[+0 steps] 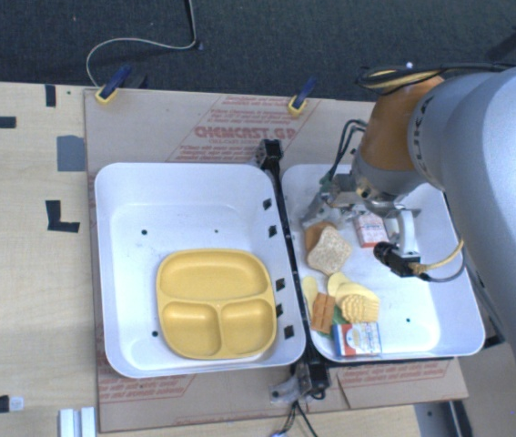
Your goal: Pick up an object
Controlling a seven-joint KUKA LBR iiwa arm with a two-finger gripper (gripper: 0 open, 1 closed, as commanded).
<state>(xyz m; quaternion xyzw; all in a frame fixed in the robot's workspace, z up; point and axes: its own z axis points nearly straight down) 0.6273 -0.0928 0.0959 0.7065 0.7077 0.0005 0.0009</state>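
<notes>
You cannot tell how the claw (330, 209) stands, so bring it straight down over the bread slice (329, 249).

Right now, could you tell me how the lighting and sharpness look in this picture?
Camera view: light is even and soft, with faint shadows inside the white bins; the yellow tray is fairly sharp; the small food items are coarse; the arm, near the lens, looks bulky and featureless.

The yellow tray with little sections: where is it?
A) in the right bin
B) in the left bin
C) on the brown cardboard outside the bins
B: the yellow tray lies flat inside the left bin; the food items sit in the right bin.
</notes>
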